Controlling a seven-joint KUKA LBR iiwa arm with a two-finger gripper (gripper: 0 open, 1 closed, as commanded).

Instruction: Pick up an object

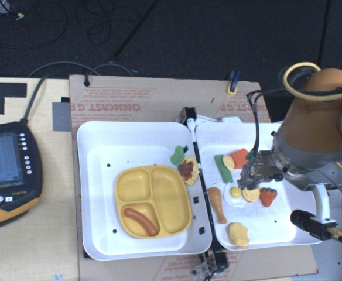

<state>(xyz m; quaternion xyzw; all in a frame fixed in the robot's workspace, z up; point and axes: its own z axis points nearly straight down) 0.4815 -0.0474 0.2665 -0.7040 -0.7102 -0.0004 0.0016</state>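
Tool (248,183) over right bin (279,230) (above fried egg (236,194)).

i'm seeing two bins sitting side by side on the table (54,157). in the left bin (101,145) a divided plate (159,189) is lying toward the front, with a sausage (140,221) resting in its front compartment. small food pieces (184,163) are sitting behind the plate's right corner, against the wall between the bins. the right bin (276,233) is holding scattered toy food (229,163); the hand (250,180) is hanging over its middle. a pendant (7,168) is lying on the table, left of both bins.
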